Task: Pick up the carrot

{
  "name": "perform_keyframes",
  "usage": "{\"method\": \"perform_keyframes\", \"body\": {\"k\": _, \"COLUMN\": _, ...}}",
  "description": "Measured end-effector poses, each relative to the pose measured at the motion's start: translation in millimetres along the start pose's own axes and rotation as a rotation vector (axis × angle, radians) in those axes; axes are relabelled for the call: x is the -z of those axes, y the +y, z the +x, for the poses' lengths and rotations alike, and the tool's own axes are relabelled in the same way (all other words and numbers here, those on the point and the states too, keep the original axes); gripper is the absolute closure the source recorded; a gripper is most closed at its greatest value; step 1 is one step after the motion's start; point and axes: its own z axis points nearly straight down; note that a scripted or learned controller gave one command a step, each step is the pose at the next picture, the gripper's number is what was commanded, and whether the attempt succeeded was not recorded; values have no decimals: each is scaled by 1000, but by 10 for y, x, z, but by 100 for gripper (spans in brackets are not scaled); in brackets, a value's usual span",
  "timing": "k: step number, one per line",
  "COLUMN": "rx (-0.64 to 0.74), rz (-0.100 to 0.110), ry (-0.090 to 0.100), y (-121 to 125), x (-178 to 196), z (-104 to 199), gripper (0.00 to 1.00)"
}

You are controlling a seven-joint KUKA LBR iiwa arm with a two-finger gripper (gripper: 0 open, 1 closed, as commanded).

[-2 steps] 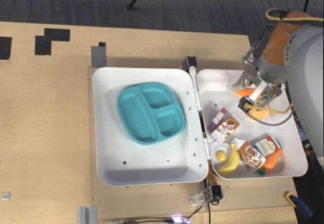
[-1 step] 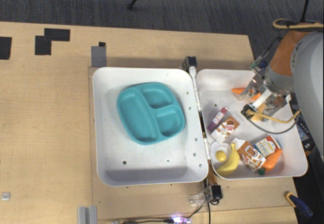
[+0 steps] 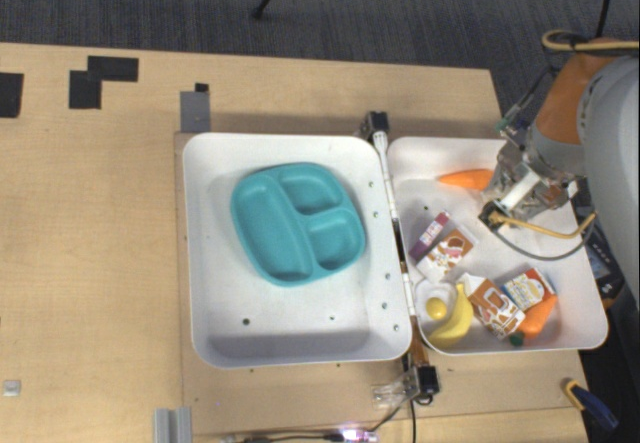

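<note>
An orange carrot (image 3: 464, 179) lies near the far wall of the right bin (image 3: 420, 159), pointed end toward the left. My gripper (image 3: 504, 173) is at its thick right end, low over the bin, and hides that end. Whether it touches the carrot cannot be told. A second orange carrot-like piece with a green tip (image 3: 541, 315) lies at the bin's near right corner.
The right bin also holds a purple-and-brown packet (image 3: 443, 241), a banana (image 3: 455, 323), a small yellow fruit (image 3: 436, 308) and two small cartons (image 3: 510, 299). A teal divided plate (image 3: 298, 222) sits in the left bin (image 3: 215, 321). A ridge (image 3: 392, 221) separates the bins.
</note>
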Motion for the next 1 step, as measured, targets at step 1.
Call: {"method": "perform_keyframes", "body": {"k": 1, "rx": 0, "rz": 1, "ry": 0, "y": -2, "x": -4, "z": -1, "gripper": 0}}
